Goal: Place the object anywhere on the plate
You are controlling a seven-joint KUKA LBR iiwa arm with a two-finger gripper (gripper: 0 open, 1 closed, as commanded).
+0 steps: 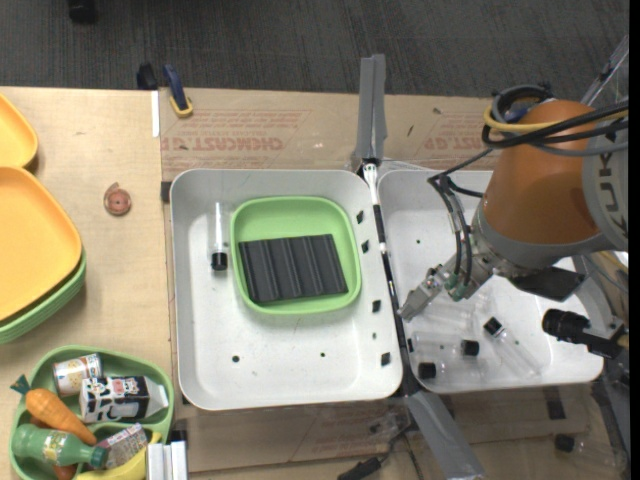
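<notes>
While the gripper sits low in the right bin, right of the frame's centre, we judge the task to be at its picking stage: nothing has been carried toward the green plate, which lies in the upper middle of the left bin. Whether the gripper is open or closed we cannot tell, since the grey and orange arm looms over it and the tip is small and cluttered. We see nothing clearly held.

The likeliest target is the clear plastic item just right of and below the gripper on the bin floor. It is see-through against white, so its outline is hard to make out. It may be more than one piece, with small black parts scattered around it.

The next move, as we read it, calls for a secure hold on that item, a lift over the wall between the bins, and travel to the left of the frame.

The plate already carries a dark ribbed slab across most of its floor, so a release would land on that slab or on the narrow green margin. A white pen lies just left of the plate.
</notes>
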